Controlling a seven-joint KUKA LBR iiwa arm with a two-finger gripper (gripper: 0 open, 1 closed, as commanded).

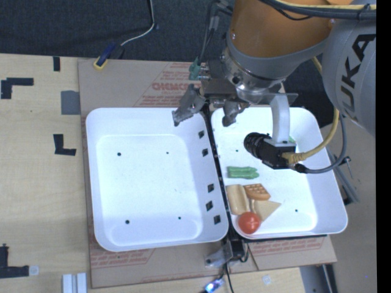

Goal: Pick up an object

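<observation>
Camera view: jaws (pixel 206 112) spread, pinching nothing, poised over the seam between left bin (pixel 98 182) and right bin (pixel 317 182). Targets at 5 o'clock from there: green piece (pixel 242 173), waffle (pixel 258 193), red ball (pixel 248 223). Best to favour the green piece, standing apart; centre over it, descend straight, avoid the crowded cluster.

We see a wooden desk (pixel 36 182) carrying a brown cardboard sheet (pixel 131 87) printed with red lettering, and on that sheet two shallow white bins side by side, the left bin (pixel 98 163) and the right bin (pixel 327 206), touching along their inner rims. Black tape marks (pixel 61 144) sit on the desk's left part. Behind the desk hangs a dark cloth (pixel 73 11), crossed by a white cable (pixel 140 29) ending near a blue and yellow clip (pixel 105 56).
</observation>
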